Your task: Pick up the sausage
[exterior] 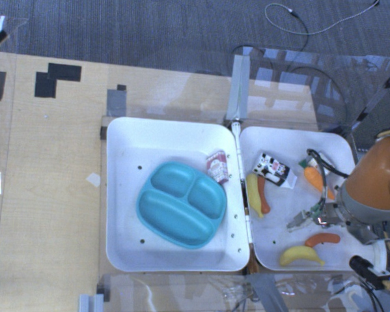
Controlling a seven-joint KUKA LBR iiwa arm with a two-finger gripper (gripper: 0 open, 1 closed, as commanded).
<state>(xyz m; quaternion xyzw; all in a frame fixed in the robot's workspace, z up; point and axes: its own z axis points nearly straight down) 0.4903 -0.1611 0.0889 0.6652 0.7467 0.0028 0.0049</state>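
**Gripper low in the right bin, near two sausages**

Camera view: two shallow white bins sit side by side on the pale wooden worktop [44,177]; the landmark here is the right bin [342,143]. The grey arm with its orange band [376,178] reaches in over that bin's right wall; its gripper [304,221] hangs low over the bin's middle floor, the fingers [298,223] looking slightly spread and pinching nothing, though they are small and dark and hard to read. One sausage [322,239], reddish orange and lying flat, rests on the bin floor near its front right, just beside the gripper and apart from it; a second sausage [263,195] lies along the bin's left side, touching a yellow banana [253,195] that runs by the left wall. Another banana [300,256] lies at the bin's front edge, just in front of the first sausage. A carrot [314,178] sits toward the bin's back right, and a black-and-white packet [272,170] lies toward its back left. The left bin [115,246], next to the right bin, holds a blue divided plate [181,204] and a small red-and-white packet [218,166] close to the shared wall.
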